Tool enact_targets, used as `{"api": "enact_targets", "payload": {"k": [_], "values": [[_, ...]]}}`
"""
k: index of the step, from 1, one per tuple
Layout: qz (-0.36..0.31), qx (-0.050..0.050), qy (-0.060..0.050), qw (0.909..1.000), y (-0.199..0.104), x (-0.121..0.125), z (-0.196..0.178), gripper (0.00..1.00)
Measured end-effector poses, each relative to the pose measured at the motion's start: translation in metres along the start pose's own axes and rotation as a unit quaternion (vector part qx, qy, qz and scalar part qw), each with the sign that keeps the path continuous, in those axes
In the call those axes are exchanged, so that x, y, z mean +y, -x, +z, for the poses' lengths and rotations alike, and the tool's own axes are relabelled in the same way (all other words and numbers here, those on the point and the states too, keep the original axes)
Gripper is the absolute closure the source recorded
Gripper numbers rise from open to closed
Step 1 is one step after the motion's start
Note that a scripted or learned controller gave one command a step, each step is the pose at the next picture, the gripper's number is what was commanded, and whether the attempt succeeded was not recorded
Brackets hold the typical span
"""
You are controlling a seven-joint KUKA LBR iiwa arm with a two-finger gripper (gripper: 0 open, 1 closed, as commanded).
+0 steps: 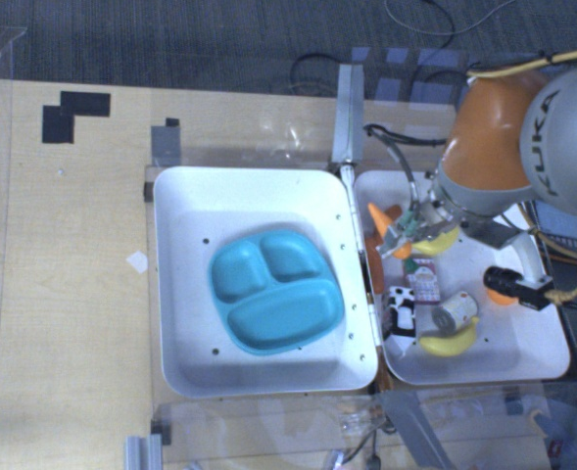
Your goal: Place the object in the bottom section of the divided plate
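Left bin (170, 292) containing a blue divided plate (276, 292), its two small sections toward the far side and its large bottom section toward the near side, all three bare. Right bin (552, 355) holding a banana (449, 341) at the near side, a small grey can (455, 312) just beyond it, a black-and-white item (400, 311) and an orange piece (378, 218). Gripper (412, 233) lowered over the far part of this bin beside a second yellow banana (435, 243); the jaw opening and any hold cannot be told.

Robotics lab — KUKA arm (523, 135), two white bins (175, 262), loose cables (435, 13)
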State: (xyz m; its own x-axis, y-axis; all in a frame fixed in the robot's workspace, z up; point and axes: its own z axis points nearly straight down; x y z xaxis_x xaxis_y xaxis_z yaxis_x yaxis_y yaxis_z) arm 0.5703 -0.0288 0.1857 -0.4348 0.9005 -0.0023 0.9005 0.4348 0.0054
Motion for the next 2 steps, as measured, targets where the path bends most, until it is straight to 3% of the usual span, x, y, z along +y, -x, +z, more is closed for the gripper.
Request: {"api": "enact_targets", "payload": {"k": [1,2], "values": [[-0.087,0.001,0.0,0.9962,-0.0809,-0.0148,0.0003,1.0],[-0.086,0.001,0.0,0.9963,-0.0805,-0.0149,0.0002,0.0]]}}
